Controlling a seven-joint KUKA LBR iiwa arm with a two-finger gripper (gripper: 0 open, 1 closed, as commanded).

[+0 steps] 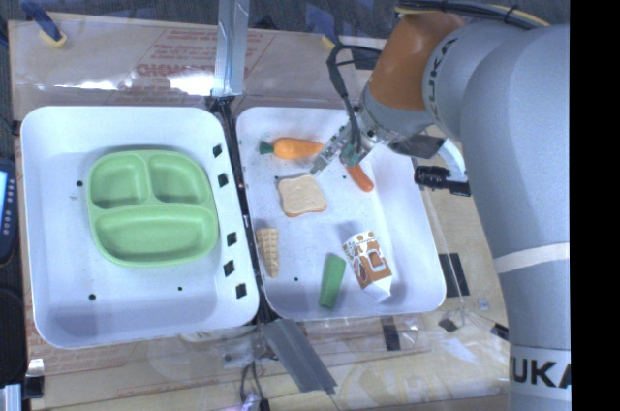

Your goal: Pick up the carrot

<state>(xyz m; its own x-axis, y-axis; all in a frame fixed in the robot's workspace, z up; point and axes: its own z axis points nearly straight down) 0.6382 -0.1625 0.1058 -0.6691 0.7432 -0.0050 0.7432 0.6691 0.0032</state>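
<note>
The carrot [295, 147], orange with a small green top at its left end, lies on its side at the back of the right bin [417, 235]. My gripper [336, 151] hangs low over that bin just to the right of the carrot's tip, close to it or touching it. The grey arm with its orange band [412, 60] reaches in from the right above the bin's back corner. Nothing shows as lifted off the bin floor.
In the right bin lie a bread slice [302, 196], a small red-orange piece [360, 176] beside the gripper, a waffle cone [267, 249], a green stick [332, 280] and a small carton [369, 261]. The left bin [48, 205] holds a green divided plate [152, 205].
</note>
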